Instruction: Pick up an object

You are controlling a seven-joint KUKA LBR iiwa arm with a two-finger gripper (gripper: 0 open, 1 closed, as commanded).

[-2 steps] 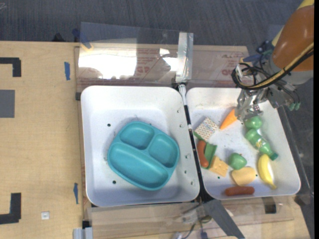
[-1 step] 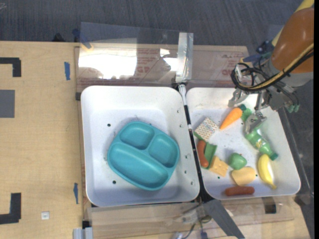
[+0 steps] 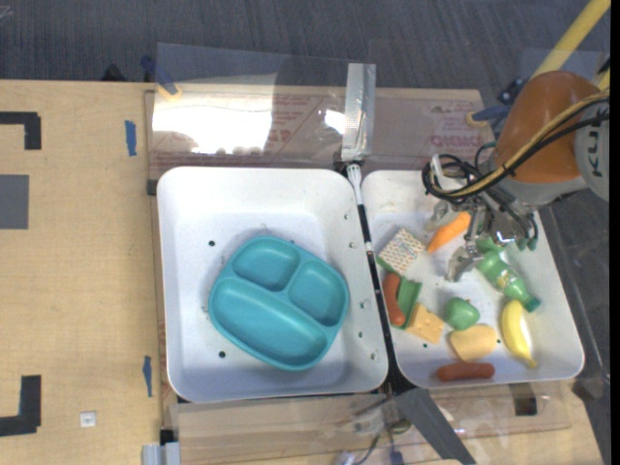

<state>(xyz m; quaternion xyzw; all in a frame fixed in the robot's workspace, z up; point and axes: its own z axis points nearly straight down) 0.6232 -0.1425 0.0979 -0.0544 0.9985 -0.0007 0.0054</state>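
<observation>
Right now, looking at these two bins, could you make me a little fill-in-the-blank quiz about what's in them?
1. The teal tray lies in the ____ bin.
2. The banana is coloured ____.
3. The gripper hangs over the ____ bin.
4. The arm's band above the wrist is ____.

Missing words: left; yellow; right; orange

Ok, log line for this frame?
gripper: low in right bin | beside orange carrot | grasp: unconfirmed | teal tray: left bin
</observation>
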